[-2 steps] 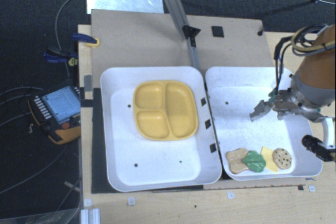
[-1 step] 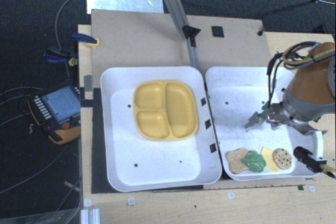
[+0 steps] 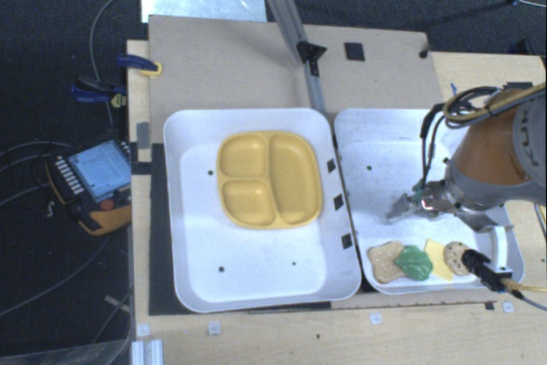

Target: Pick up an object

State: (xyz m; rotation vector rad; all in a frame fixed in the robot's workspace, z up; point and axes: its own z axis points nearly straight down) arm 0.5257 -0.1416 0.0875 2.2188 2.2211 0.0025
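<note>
The desk (image 3: 256, 64) is a pale brown board, bare across its far part apart from a small black square (image 3: 355, 51) near the far right. Two shallow white bins rest on it side by side, touching along their inner edges: the left bin (image 3: 197, 269) and the right bin (image 3: 376, 141). Black strips (image 3: 158, 209) run along the left bin's outer edge.
</note>
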